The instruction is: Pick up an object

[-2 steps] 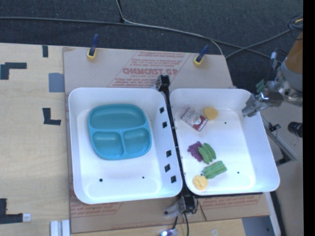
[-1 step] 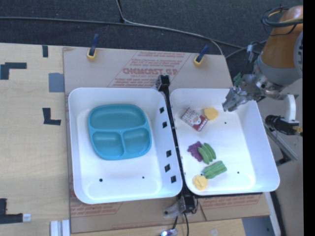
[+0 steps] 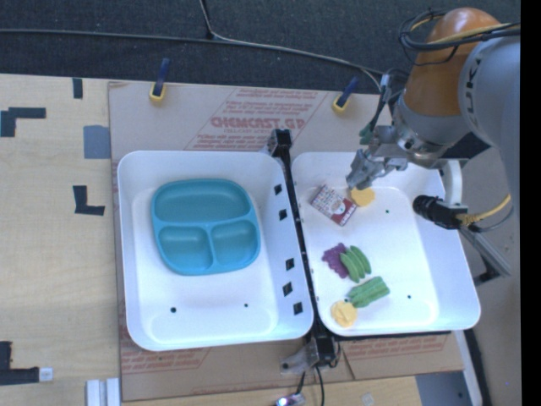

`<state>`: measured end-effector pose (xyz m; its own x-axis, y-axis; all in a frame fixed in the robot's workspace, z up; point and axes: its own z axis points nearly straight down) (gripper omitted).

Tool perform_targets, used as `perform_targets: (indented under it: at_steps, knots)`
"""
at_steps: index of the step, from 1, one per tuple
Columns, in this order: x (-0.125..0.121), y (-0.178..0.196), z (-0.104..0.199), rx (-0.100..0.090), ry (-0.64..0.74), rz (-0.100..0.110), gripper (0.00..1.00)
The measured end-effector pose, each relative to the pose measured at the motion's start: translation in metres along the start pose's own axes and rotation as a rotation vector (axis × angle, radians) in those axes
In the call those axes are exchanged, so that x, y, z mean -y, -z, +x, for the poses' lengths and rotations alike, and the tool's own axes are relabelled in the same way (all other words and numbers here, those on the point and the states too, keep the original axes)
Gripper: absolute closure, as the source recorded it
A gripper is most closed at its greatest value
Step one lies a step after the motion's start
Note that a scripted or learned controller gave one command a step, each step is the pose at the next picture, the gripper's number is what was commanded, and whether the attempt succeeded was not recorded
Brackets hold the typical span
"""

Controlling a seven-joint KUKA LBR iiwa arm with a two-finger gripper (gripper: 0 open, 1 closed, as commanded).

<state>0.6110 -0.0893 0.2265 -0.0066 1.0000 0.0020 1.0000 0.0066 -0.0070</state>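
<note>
The gripper [image 3: 365,176] hangs over the far part of the right bin [image 3: 423,252], its fingers pointing down just above a small yellow piece [image 3: 363,197]; whether they are wide or narrow, I cannot tell. A red-and-white packet [image 3: 331,204] lies just left of that piece. Nearer lie purple grapes [image 3: 336,259], two green pieces [image 3: 362,276] and another yellow one [image 3: 343,313]. The left bin [image 3: 135,227] holds a blue tray [image 3: 205,226].

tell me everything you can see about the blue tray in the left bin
The blue tray is a teal, plastic-looking dish with rounded corners and a raised rim, split into three compartments: one wide one along the far side and two smaller ones nearer the camera. It lies flat and upright on the floor of the left bin, slightly skewed to the bin's walls, toward the far half. Nothing lies in it or touches it apart from the bin.
</note>
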Motion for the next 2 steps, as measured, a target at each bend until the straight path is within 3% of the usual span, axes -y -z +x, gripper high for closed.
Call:
perform_targets:
  at_steps: [2]
  knots:
    - [-0.025, -0.014, 0.116, 0.000, 0.001, -0.001, 1.00]
